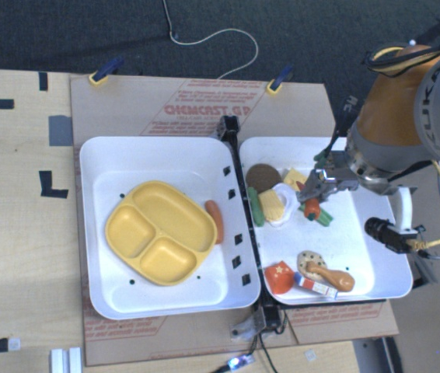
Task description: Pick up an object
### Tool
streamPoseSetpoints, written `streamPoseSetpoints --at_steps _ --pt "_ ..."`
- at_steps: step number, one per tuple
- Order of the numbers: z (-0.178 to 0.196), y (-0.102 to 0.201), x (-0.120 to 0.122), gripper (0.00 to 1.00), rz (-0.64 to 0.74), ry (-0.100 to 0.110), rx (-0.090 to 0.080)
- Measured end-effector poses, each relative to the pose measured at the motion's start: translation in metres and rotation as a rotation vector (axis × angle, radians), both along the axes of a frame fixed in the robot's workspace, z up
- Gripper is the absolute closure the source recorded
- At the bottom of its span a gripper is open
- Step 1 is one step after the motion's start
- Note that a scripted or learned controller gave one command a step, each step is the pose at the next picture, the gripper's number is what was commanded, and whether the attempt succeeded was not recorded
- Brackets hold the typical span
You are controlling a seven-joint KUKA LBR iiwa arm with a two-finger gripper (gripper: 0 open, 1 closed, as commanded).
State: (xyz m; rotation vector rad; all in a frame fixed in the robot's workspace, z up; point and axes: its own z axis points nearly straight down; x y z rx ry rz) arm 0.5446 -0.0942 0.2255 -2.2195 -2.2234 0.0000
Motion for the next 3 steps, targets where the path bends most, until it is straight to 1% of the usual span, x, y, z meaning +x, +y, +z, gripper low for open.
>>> streamPoseSetpoints --at_steps 1,2,3 --pt "0.007 0.05 -0.002 1.0 0.004 0.001 0.001" --pt "0.004 0.076 -0.007 1.0 0.002 0.003 0.0" --pt "-0.011 0.084 -0.01 1.0 -0.001 0.003 -0.001"
